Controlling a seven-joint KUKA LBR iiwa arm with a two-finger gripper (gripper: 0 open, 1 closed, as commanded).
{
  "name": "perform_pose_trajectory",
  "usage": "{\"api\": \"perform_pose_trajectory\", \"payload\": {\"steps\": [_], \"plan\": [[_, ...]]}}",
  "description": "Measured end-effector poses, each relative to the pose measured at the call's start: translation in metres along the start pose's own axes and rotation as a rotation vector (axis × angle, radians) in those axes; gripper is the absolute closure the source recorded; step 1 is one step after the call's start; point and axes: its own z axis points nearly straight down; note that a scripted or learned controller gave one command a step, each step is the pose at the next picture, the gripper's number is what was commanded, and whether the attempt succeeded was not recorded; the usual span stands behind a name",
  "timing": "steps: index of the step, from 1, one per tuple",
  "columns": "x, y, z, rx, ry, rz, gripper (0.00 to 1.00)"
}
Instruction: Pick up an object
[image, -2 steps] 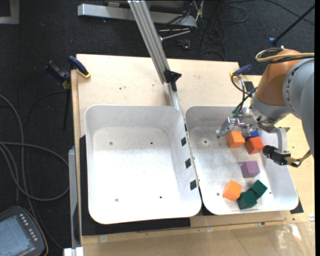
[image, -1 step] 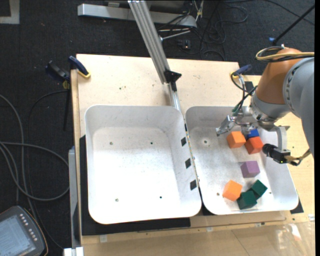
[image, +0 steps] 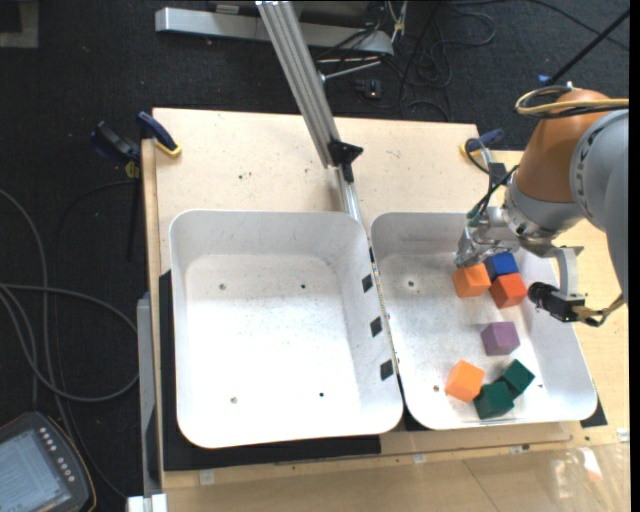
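My gripper (image: 474, 247) hangs over the back of the right bin (image: 420, 250), just above an orange cube (image: 471, 280). Whether it touches that cube I cannot tell. A blue cube (image: 503, 264) and a red-orange cube (image: 510, 290) sit tight against the orange one on its right. Further forward lies a purple cube (image: 499, 337). Near the bin's front edge are a second orange cube (image: 464, 381) and two dark green cubes (image: 517, 376) (image: 494, 400).
The left bin (image: 200, 250) sits beside the right one, with black clips along the shared rim (image: 377, 325). A slanted metal rail (image: 305, 85) runs from the back down to the bins. The arm (image: 570, 150) enters from the right.
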Motion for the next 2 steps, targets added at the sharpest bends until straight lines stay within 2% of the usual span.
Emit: {"api": "perform_pose_trajectory", "payload": {"steps": [1, 2], "plan": [[-0.006, 0.012, -0.052, 0.022, 0.01, -0.001, 1.0], [-0.007, 0.015, -0.106, 0.022, 0.01, -0.001, 1.0]]}}
